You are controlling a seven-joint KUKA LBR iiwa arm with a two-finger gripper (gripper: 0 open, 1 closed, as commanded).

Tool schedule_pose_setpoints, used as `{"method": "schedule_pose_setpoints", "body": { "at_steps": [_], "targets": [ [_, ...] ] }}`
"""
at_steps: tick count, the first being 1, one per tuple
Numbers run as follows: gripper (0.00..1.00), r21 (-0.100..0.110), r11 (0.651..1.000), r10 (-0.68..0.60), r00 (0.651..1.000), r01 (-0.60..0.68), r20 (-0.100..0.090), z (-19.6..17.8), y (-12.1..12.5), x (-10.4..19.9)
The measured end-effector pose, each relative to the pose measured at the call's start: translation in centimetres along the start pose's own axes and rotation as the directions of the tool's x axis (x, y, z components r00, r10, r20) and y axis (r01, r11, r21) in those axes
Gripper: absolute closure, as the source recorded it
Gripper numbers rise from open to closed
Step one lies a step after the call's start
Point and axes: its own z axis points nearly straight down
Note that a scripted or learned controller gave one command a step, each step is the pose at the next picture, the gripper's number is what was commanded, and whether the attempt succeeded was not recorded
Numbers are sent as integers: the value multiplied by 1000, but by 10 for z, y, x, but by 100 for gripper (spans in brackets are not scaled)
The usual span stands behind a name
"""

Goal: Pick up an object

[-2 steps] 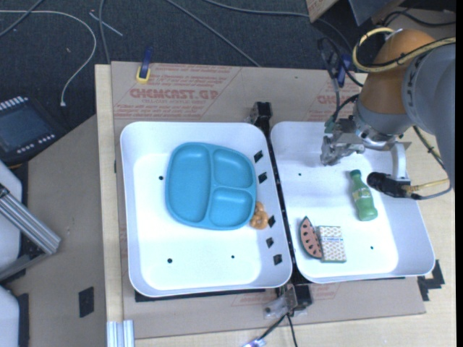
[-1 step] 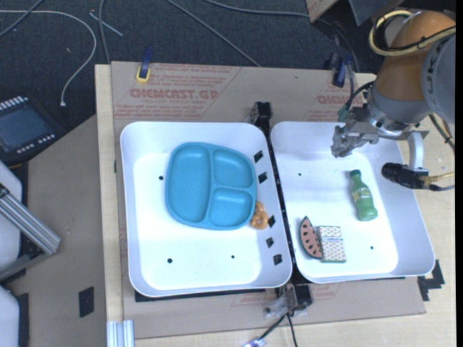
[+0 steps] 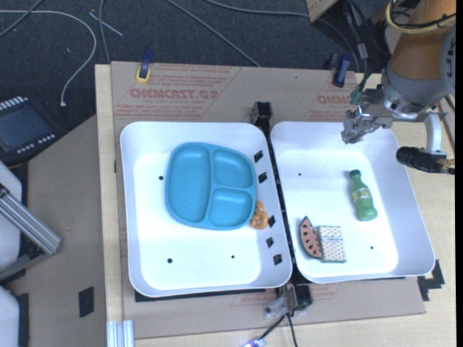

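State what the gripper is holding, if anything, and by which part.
Nothing: the gripper hangs over the right bin's far edge, apart from the green bottle.

**What the view hides or cuts off**

The arm (image 3: 423,31) is cut by the top and right edges, so its upper links are out of sight. The gripper (image 3: 357,130) is small and dark against the right bin's far rim (image 3: 325,124); its 2 fingers cannot be told apart. The small orange thing (image 3: 259,215) touching the blue tray (image 3: 210,185) is too small to identify. The watermelon slice (image 3: 312,238) overlaps the patterned packet (image 3: 331,243), hiding its left edge. The dark device (image 3: 22,126) is cropped at the left edge.
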Motion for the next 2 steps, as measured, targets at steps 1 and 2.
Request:
{"method": "schedule_pose_setpoints", "body": {
  "at_steps": [1, 2],
  "targets": [
    [100, 4, 1000, -5, 1000, 5, -3, -11, -2, 48],
    [100, 5, 1000, -4, 1000, 4, -3, -17, 4, 97]
  ]
}}
